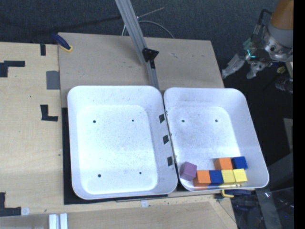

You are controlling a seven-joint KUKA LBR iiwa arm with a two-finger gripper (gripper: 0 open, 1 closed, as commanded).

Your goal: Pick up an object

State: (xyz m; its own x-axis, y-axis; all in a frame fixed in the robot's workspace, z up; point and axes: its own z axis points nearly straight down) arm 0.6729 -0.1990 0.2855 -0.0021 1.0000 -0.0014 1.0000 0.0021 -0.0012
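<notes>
Several small blocks huddle in the near right corner of the right bin [205,92]: a purple block [189,170], an orange block [203,176], a blue block [216,176], two yellow ones [233,176], and behind them another orange [222,164] and blue block [238,162]. My gripper [242,67] hangs beyond the bin's far right corner, off the bench edge and well away from the blocks. Its two fingers [231,66] are spread open with nothing between them.
The left bin [114,142] lies beside the right one. A slanted metal pole [129,18] with a black clamp [150,55] runs down to the seam between the bins. A blue and yellow tool [62,41] lies at the bench's far left.
</notes>
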